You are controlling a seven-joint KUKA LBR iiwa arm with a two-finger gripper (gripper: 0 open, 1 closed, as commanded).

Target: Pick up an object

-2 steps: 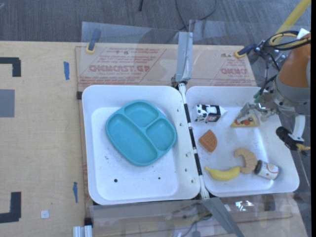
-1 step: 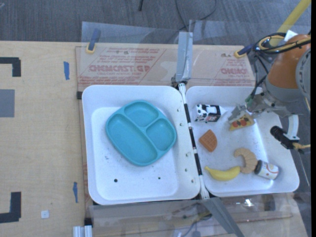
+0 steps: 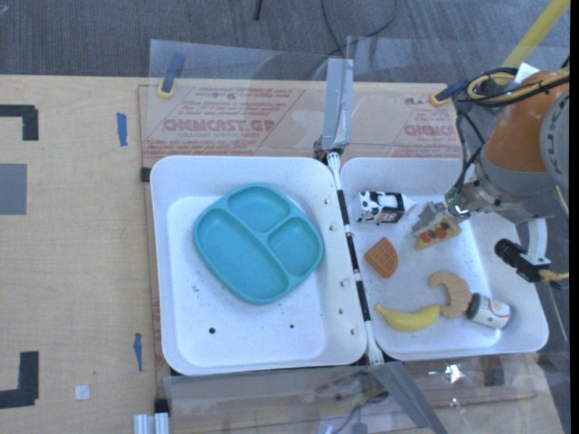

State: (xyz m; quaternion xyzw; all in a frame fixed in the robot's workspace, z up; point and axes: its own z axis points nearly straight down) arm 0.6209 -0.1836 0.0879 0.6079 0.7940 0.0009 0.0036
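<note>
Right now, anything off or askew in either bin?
Nothing spilled or broken. The blue plate sits skewed in the left bin. In the right bin, the bottle lies on its side near the banana; the toys are loosely scattered.

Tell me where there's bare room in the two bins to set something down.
Left bin: bare floor in front of and left of the blue divided plate, toward the near wall. Right bin: crowded by the toy cow, waffle, banana, croissant and small bottle; one bare patch between waffle and croissant.
</note>
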